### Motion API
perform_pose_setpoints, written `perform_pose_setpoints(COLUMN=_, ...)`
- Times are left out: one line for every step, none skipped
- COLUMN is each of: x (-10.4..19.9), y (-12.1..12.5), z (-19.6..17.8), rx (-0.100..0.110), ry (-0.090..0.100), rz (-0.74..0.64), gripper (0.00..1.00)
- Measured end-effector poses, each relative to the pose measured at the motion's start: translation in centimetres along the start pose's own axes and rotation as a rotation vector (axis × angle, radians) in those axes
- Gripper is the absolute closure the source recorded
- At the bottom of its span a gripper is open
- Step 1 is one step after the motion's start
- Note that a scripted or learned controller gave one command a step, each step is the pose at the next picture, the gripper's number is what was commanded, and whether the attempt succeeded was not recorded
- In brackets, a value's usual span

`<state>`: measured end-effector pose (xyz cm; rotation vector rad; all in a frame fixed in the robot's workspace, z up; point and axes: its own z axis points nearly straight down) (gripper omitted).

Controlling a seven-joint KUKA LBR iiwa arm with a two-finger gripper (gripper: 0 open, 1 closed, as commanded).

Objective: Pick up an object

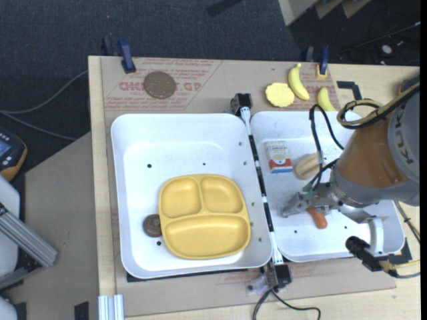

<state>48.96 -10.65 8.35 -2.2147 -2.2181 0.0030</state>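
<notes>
In the right bin (300, 245), my gripper (295, 207) hangs low, reaching in from the right under the grey and orange arm (373, 162). A small orange carrot-like piece (319, 218) lies on the bin floor just right of the gripper tip, partly under the wrist. A tan bread roll (306, 166) sits just above the gripper, close to the arm. Further back lies a small white carton with a red label (277, 157). Nothing visible is lifted off the floor.
The left bin (133, 145) holds a yellow divided plate (203, 215) and a brown round cookie (152, 225) at its left edge. On the bench behind the bins lie a brown disc (159, 84), two bananas (299, 83) and a yellow lumpy piece (280, 95). A black cable (319, 129) loops over the right bin.
</notes>
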Motion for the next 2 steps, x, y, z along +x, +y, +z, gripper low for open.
perform_pose_setpoints(x=-0.2, y=0.2, z=-1.1, rx=-0.007, ry=-0.004, rz=0.003, gripper=1.0)
perform_pose_setpoints(x=9.0, y=6.4, z=-10.7, rx=-0.02, ry=-0.003, rz=-0.01, gripper=1.0)
